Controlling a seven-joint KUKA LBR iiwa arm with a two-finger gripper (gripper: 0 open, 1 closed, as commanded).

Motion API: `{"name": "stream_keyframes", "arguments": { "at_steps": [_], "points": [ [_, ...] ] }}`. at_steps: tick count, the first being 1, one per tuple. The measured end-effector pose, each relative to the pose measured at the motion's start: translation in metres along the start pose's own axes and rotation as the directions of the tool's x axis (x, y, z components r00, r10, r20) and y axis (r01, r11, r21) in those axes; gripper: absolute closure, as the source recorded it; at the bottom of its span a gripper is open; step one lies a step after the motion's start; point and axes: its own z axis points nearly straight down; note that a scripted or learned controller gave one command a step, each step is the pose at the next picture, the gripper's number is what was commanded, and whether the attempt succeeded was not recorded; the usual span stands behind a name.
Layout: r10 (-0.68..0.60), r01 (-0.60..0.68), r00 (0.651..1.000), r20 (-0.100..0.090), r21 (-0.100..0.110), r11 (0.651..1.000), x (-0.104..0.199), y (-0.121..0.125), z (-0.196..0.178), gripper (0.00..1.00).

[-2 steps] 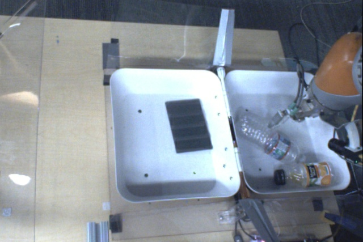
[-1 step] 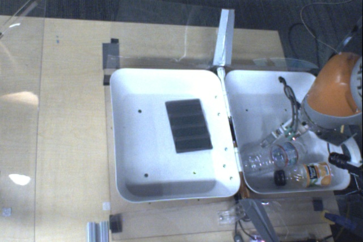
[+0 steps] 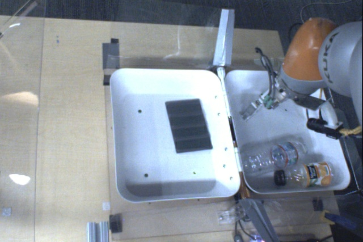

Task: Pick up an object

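One fixed camera looks down from above the table (image 3: 62,122) at a slant. It stands rather high, so both white bins are inside the frame, the left bin (image 3: 122,139) near the middle, the right bin (image 3: 249,88) toward the right edge, dark floor at the far side.

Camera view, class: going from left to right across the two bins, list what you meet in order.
Left bin → black ridged block → right bin → clear plastic bottle → bottle with black cap and orange label. The gripper and arm overlap the right bin, so they are left out.
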Motion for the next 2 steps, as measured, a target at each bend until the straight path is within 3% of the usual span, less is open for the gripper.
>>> {"name": "stream_keyframes", "arguments": {
  "at_steps": [1,2],
  "points": [
    [-0.013,0.013,1.0,-0.011,0.008,1.0,-0.04,0.016,0.0,0.0],
    [0.082,-0.082,0.997,0.002,0.002,0.997,-0.07,-0.044,-0.06,0.0]
  ]
}}
